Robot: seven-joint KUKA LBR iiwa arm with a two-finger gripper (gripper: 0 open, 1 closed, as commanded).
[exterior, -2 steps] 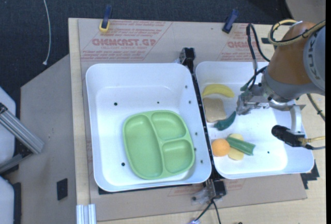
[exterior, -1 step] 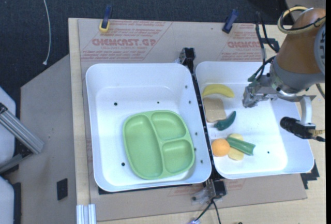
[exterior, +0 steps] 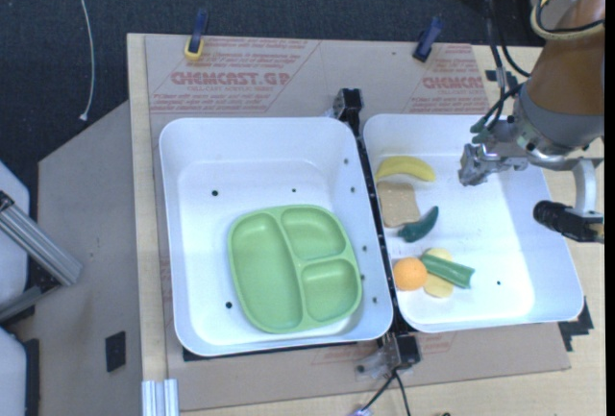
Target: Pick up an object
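Yellow, curved and lying clear of its neighbours, the banana looks like the easiest pick in the right bin. The arm hangs above that bin with its jaws just to the right of the banana, apart from it and holding nothing that can be seen. At this size I cannot tell whether they are open or shut.

Below the banana lies a tan slice of bread, nearly touching it. Below that again is a dark green pepper, and further down an orange sits against a yellow-and-green piece. To the left of the banana, past the bin wall, is the left bin with a green divided plate in it, all on the cardboard-topped table.

To do this step well, the jaws probably need to:
- shift left until they are centred over the middle of the banana;
- turn so they close across its narrow width, not along its length;
- be fully open before they go down.

The main risks are catching the bread as well, and the wall just left of the banana, which leaves little room on that side. A slow, straight descent and a firm close before lifting would be wise.
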